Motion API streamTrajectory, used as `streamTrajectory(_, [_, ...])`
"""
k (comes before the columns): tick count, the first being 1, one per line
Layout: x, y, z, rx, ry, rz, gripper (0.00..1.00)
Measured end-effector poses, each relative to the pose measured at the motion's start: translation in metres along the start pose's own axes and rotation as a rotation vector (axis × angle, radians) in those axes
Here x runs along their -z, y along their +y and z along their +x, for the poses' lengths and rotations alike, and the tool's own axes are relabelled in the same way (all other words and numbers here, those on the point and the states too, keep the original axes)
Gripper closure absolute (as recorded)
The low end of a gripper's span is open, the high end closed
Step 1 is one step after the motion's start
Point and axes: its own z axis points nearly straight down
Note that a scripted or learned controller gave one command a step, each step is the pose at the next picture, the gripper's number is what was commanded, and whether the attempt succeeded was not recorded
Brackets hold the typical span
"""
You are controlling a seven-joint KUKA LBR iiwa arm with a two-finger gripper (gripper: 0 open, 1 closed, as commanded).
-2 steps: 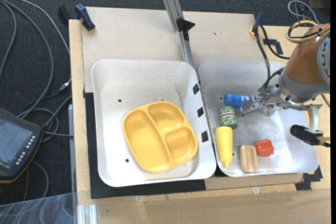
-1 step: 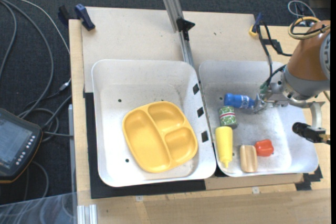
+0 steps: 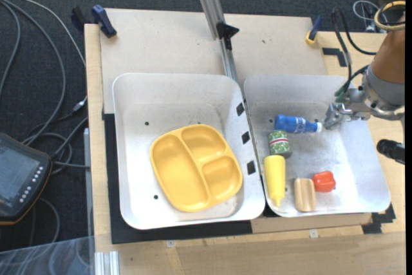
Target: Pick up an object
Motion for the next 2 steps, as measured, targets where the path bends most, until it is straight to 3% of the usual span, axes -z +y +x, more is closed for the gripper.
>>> streamTrajectory(1, [0.051,0.002,0.0,0.002,0.0,-0.001,1.0])
streamTrajectory(2, [0.059,0.013,0.056,0.007,0.004,0.003,1.0])
